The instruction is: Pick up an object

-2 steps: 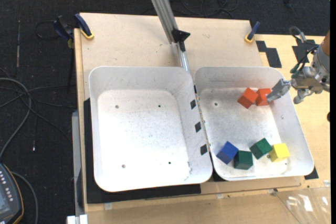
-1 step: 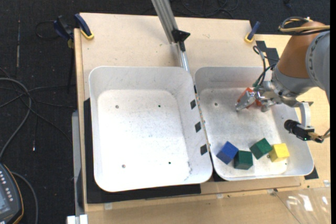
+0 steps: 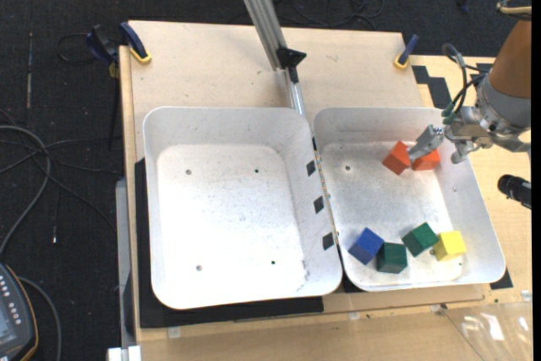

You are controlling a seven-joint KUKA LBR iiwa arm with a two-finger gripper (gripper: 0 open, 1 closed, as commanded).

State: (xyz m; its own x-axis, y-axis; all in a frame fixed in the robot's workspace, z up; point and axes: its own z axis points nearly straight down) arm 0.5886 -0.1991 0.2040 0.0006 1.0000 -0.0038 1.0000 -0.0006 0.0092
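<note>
The right bin (image 3: 382, 127) holds two orange blocks near its far right side, one (image 3: 395, 158) tilted and another (image 3: 427, 162) just to its right. Along the bin's near edge lie a blue cube (image 3: 366, 245), a dark green cube (image 3: 391, 257), a green cube (image 3: 419, 238) and a yellow cube (image 3: 450, 244). My gripper (image 3: 438, 151) hangs over the bin's right part, directly above the right-hand orange block. Its fingers stand apart, one fingertip (image 3: 418, 149) over the gap between the two orange blocks. Nothing is lifted between them.
The left bin (image 3: 152, 131) sits beside the right one, their rims meeting mid-bench. A slanted metal pole (image 3: 258, 0) runs from the top down to the bins' far junction. Clamps (image 3: 135, 46) sit at the board's far corners.
</note>
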